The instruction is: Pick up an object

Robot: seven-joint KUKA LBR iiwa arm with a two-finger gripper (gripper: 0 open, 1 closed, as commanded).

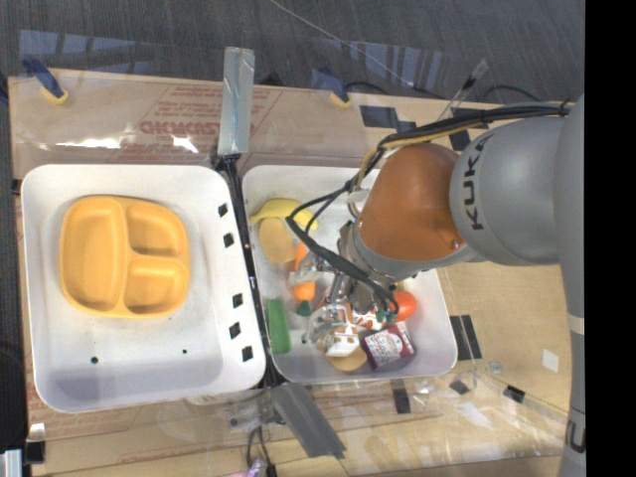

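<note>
1. The claw (pixel 336 301) is seen low in the right bin (pixel 437 316), under the orange wrist band and a loop of black cables; whether it is open or closed cannot be told, since it is masked by the wrist and the clutter.
2. Just around the claw a heap of small objects is packed: a small carton with red and white print (pixel 343 338), a purple pouch (pixel 388 347) touching it on the right, and a red round piece (pixel 402 306) beside the wrist. Nothing can be made out as gripped.
3. An orange piece (pixel 303 290) lies just left of the claw, and a flat green stick (pixel 277 326) lies along the bin's left wall.
4. A smooth yellow rounded fruit shape (pixel 276 222) rests at the upper left of the same bin, partly crossed by a cable.
5. A tan rounded item (pixel 347 362) at the bin's near edge is half hidden beneath the carton; its kind cannot be told.
6. The left bin (pixel 60 366), white, shallow and round-cornered, holds a glossy yellow plastic tray (pixel 124 256) with three compartments.
7. Both bins sit on a bench (pixel 119 117) covered with clear crinkled film over cardboard, fastened with tape strips.
8. The grey arm (pixel 522 197) is cut off at the right side.
</note>
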